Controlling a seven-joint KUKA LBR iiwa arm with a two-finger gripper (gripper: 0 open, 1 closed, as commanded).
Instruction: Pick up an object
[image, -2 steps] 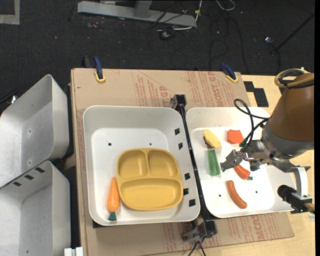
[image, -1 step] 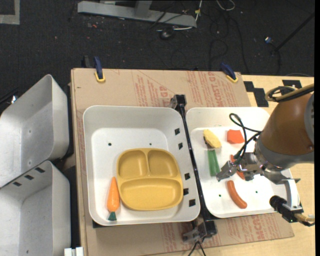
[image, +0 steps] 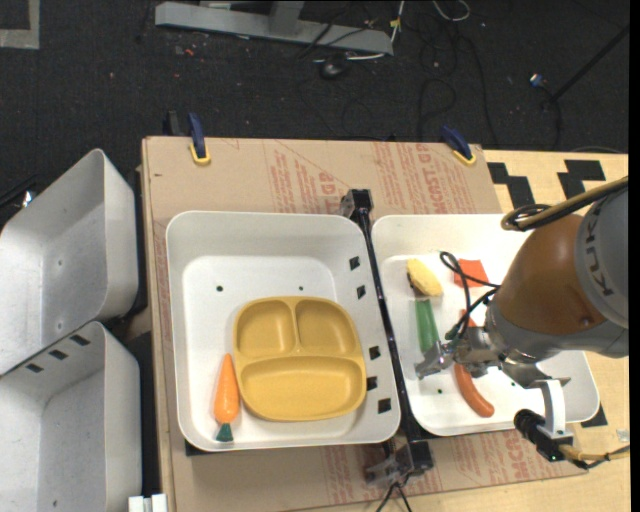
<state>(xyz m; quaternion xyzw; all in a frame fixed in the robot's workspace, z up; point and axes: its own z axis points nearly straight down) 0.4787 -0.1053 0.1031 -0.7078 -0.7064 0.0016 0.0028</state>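
Camera view puts the jaws (image: 447, 358) low in the right bin (image: 580, 398), under the grey wrist and the orange band of the arm (image: 560, 290). The metal parts there are small and partly hidden by the wrist, so I cannot tell how the jaws stand, and I cannot see anything between them. They are just beside the upper end of a red sausage (image: 474, 390) and near the lower end of a green stick (image: 427, 325); if they touch either one is not clear.

The red sausage lies flat on the bin floor. Its long axis runs at a slant, from upper left near the jaws to lower right toward the front wall of the bin. The green stick lies almost straight from far to near, just beside the left wall of the same bin. Above it is a yellow piece (image: 424, 277), touching or nearly touching the top of the stick. An orange-red flat piece (image: 470, 270) lies to the right of the yellow one, with a black cable across it.

The left bin (image: 190, 300) holds a yellow divided plate (image: 300, 358) and a carrot (image: 227, 391) beside the plate's left edge, pointing far to near. Both bins stand on the counter (image: 270, 175).
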